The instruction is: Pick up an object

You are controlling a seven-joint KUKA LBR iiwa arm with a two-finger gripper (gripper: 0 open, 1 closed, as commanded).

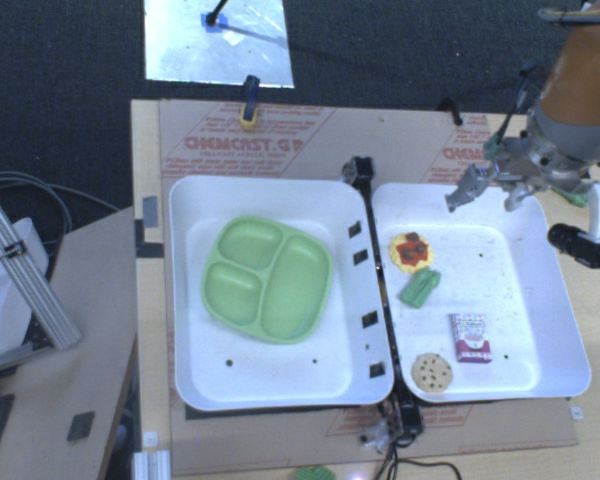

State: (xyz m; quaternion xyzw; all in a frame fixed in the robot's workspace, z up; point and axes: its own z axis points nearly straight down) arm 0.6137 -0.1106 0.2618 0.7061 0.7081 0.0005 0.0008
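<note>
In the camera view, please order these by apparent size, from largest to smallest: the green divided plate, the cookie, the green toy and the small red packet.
1. green divided plate, by far the largest.
2. The small red packet, green toy and cookie look too alike to rank.

Dark carpet floor (60, 68) surrounds the wooden bench (100, 268).

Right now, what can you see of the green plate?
The green plate is pale green, plastic-looking, rounded, with three compartments: one on the top left, one on the lower left, one long on the right. It holds nothing. It lies flat, turned slightly askew, in the middle of the left bin, on its floor and apart from its walls. Nothing else touches it.
</note>
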